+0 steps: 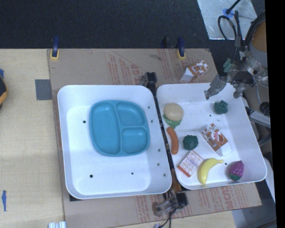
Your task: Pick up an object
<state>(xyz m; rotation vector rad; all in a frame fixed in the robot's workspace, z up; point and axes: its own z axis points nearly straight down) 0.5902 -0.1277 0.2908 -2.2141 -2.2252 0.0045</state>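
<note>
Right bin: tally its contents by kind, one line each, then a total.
Contents of the right bin:
Burger: 1
Sausage: 1
Green broccoli pieces: 2
Red-and-white snack packets: 2
Banana: 1
Strawberry: 1
Total: 8

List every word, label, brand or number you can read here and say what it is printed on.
No text here can be read.
Cardboard sheet: red printing along its edges, too blurred to read.
Red-and-white packet: markings too small.
Second packet: markings too small.
Carton outside the bins: print blurred.
</note>
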